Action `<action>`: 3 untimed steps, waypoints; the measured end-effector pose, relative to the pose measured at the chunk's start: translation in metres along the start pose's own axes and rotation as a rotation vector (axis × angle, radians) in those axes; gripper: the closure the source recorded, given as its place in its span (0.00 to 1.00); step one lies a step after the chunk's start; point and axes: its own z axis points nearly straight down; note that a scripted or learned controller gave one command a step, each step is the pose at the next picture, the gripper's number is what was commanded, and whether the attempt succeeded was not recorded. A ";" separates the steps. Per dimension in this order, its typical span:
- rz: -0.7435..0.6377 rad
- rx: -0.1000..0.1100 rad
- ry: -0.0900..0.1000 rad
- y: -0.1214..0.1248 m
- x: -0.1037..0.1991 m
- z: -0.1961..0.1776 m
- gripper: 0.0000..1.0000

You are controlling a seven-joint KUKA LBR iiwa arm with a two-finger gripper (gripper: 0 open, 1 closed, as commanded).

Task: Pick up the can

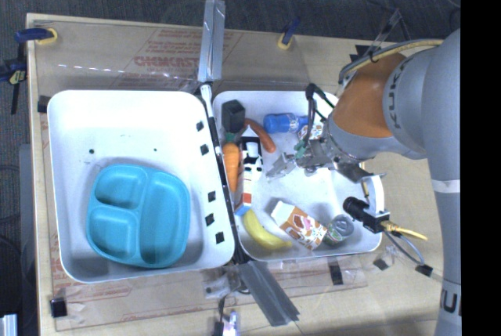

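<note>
The can (340, 229) is small and dark with a silvery top. It lies in the near right corner of the right bin (313, 101), beside a printed snack box (301, 226). My gripper (290, 156) hangs over the middle of that bin, up and to the left of the can and well apart from it. Its fingers (275, 167) stand open with nothing between them. The grey arm with its orange band (364, 103) reaches in from the right.
The right bin also holds a banana (262, 233), a carrot (232, 162), a blue bottle (283, 123), a black block (233, 117) and a reddish stick (263, 135). A blue divided plate (141, 213) lies in the left bin (117, 111). Cables trail near the bin's right edge.
</note>
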 end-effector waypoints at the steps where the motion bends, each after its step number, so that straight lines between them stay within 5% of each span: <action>1: -0.040 -0.002 0.000 -0.072 -0.007 -0.047 0.00; 2: 0.045 -0.001 -0.001 -0.004 -0.011 -0.004 0.00; 3: 0.200 -0.003 -0.001 0.025 -0.013 -0.001 0.00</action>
